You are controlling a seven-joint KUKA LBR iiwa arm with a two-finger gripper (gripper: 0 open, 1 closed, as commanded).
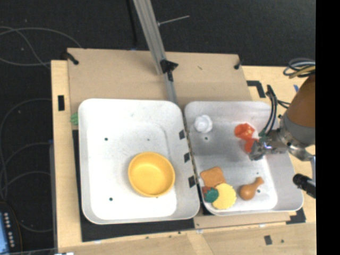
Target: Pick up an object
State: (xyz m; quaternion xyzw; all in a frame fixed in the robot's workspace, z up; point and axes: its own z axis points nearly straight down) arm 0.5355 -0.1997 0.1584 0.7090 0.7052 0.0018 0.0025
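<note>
1. Red plastic is what catches the eye: a small red object (245, 134) lies in the right bin (228, 110), toward its far right side, and the gripper (258, 150) sits just beside it, low over the bin floor.
2. Whether the gripper's tips are spread or pressed together I cannot tell; they blur into a dark knot at the red object's lower edge, and nothing is plainly pinched.
3. The arm (304, 110) leans in from the right, so that near corner is its easiest reach, which probably explains the choice of target.
4. The rest huddle at the bin's front: an orange block (212, 175), a yellow piece (225, 195) with a green bit (211, 195) touching it, and a brown drumstick-shaped toy (249, 188). A small white thing (202, 124) lies apart at the back.
5. The left bin (106, 121) holds a yellow bowl (151, 173), well apart from the action.
6. My guess: the grasp is being set up, not finished.
</note>
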